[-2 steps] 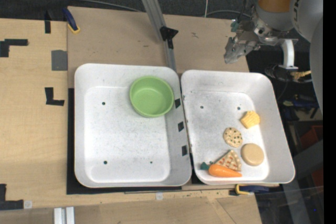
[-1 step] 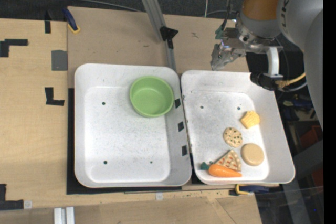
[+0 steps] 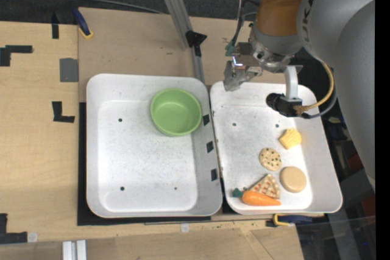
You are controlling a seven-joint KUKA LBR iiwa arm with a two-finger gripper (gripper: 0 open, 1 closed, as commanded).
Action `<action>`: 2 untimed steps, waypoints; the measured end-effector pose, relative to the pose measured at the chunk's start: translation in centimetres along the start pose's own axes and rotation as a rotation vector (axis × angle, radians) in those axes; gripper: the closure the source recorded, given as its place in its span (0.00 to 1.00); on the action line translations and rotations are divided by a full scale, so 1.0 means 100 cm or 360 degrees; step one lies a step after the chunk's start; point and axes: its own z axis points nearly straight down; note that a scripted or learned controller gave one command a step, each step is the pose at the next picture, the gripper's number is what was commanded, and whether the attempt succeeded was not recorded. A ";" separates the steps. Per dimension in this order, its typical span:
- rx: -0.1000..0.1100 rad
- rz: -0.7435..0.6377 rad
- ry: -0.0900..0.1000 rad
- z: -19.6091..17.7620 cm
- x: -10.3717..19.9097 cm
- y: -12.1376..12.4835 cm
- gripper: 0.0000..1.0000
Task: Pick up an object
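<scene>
One green bowl point(image 3: 176, 111) sits in the left bin point(image 3: 103, 149), five small food pieces including one carrot point(image 3: 258, 198) lie in the right bin point(image 3: 244, 131), and the gripper point(image 3: 234, 79) hovers over that bin's far edge, seemingly holding nothing, its opening too blurred to judge.

arm point(image 3: 341, 27) — cut by right edge | fingers point(image 3: 233, 81) — blurred, state unclear

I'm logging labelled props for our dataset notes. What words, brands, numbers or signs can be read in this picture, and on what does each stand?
None can be read.
Green bowl: plain, no marking.
Toy foods, such as the carrot and cracker: no text.
White bins: dark specks only, no lettering.
Black tape pieces on the bench: bare shapes, not signs.
</scene>
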 end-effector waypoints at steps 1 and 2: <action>0.0001 -0.0001 -0.0001 0.012 0.052 -0.017 1.00; -0.0005 -0.0005 0.0001 0.001 0.113 -0.024 1.00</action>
